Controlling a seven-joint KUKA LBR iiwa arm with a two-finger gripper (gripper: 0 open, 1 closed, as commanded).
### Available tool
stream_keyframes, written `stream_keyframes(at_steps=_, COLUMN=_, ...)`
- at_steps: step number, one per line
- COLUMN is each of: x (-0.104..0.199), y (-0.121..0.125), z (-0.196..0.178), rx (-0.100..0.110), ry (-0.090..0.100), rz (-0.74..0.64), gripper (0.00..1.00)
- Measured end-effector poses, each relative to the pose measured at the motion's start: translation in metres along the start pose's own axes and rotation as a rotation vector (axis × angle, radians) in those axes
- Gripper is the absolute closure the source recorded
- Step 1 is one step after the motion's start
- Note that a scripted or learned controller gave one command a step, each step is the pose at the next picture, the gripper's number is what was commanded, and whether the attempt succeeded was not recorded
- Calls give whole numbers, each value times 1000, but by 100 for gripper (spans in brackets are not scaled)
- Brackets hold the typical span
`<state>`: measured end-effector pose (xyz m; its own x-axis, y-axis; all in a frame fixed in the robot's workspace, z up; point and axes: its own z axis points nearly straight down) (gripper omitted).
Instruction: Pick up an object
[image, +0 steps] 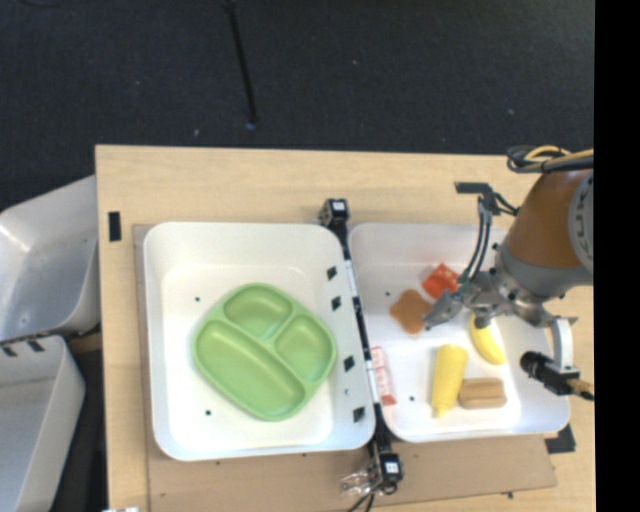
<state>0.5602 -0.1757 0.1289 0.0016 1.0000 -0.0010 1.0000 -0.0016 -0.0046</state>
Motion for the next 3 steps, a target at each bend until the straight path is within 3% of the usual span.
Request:
stream_keyframes(at_steps=1, x=-1, y=0, z=30, rx=-3, ry=0, rz=2, gripper=0)
stream_keyframes(at_steps=2, x=-2, y=1, z=17, rx=-8, ry=-1, rz=6, gripper=100)
stream_keyframes(at_steps=3, x=-6, y=2, z=-48, rx=-12, ry=-2, rz=1, gripper=100)
